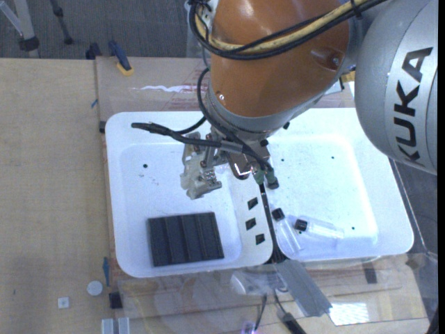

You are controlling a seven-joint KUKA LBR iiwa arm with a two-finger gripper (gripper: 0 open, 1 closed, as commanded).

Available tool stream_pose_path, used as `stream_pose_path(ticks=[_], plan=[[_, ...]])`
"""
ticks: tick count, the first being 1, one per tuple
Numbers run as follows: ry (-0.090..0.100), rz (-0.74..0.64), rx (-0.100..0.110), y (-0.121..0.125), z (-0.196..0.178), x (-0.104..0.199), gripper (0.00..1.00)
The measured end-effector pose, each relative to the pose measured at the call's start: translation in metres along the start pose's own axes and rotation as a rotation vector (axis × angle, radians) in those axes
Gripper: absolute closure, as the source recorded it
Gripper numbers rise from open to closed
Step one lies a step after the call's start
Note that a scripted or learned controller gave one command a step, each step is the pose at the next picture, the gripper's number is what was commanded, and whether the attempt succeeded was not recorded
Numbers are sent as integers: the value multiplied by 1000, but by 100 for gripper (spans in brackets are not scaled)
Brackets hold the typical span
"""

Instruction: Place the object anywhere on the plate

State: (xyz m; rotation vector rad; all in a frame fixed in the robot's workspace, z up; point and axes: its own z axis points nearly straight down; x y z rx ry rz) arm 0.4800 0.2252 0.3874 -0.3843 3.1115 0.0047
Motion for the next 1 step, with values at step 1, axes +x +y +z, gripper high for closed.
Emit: stream_pose_path(ticks=[1], plan=[[-7, 2, -2, 0, -11, -1, 100]])
